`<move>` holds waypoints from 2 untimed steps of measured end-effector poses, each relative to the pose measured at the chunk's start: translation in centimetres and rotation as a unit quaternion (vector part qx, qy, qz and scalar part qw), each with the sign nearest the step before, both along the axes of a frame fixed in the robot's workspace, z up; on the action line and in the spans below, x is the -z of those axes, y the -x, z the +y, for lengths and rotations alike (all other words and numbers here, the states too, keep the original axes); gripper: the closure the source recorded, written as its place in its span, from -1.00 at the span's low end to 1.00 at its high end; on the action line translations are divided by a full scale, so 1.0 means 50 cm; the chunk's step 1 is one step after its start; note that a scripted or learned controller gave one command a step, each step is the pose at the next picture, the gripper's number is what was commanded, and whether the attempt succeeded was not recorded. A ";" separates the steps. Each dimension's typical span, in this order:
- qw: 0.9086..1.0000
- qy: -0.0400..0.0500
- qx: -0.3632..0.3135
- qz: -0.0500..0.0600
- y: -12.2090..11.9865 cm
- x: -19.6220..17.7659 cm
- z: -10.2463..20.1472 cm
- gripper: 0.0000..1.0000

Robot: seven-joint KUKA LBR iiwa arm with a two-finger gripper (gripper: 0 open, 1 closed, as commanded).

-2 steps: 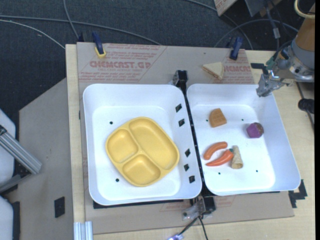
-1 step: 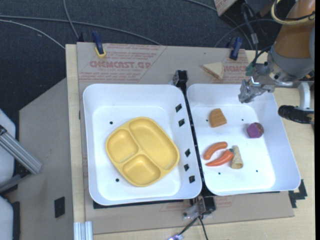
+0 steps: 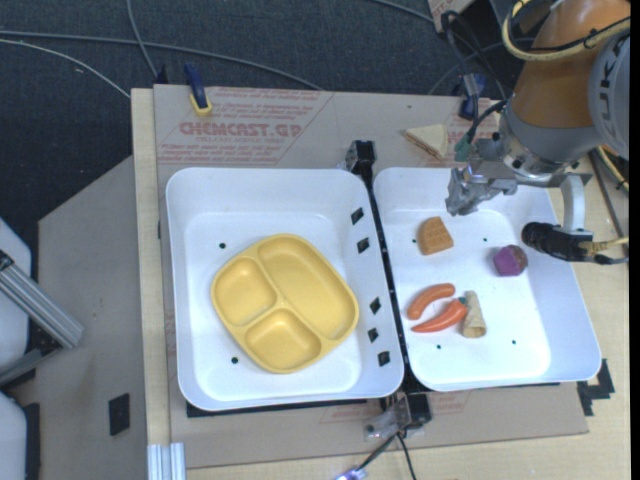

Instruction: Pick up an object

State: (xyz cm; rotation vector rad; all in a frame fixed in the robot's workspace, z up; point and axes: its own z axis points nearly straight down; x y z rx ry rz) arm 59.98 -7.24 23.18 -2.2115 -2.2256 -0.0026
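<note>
Down at the bottom of the frame, the front edge of the bench [image 3: 300, 423] shows bare brown board, with a cable trailing off below the gap between the two bins. Moving up, the left bin [image 3: 190, 268] carries a yellow divided tray [image 3: 285, 301] with three compartments, lying a little left of the frame's centre and turned at an angle.

Over to the right bin [image 3: 560, 353], lower middle right of the frame: an orange sausage-like piece [image 3: 431, 299] sits just above a red pepper-like piece [image 3: 441, 317], the two touching or nearly so, and a tan cone-shaped piece [image 3: 472, 314] lies right beside them. Further up and right, a purple object [image 3: 510, 260] sits alone, well apart from that cluster. Left of it, a brown bread-like chunk [image 3: 434, 236] rests on the bin floor near the bin's upper left part.

And just above that chunk, there's the end effector [image 3: 462, 204], hanging over the upper part of the right bin, with nothing visibly between its fingers; whether they are apart or together, I cannot tell from this angle. Behind it, in the upper right corner, the grey arm with its orange band [image 3: 565, 58] reaches in, cables looping round it. At the far edge of the bench, printed red lettering runs across the board, beside a blue clamp [image 3: 197, 90].
</note>
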 end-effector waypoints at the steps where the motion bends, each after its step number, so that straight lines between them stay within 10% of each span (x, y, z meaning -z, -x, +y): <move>1: 1.000 0.000 0.001 0.001 0.054 0.002 0.087 1.00; 2: 1.000 0.000 0.000 0.002 0.093 0.025 0.188 1.00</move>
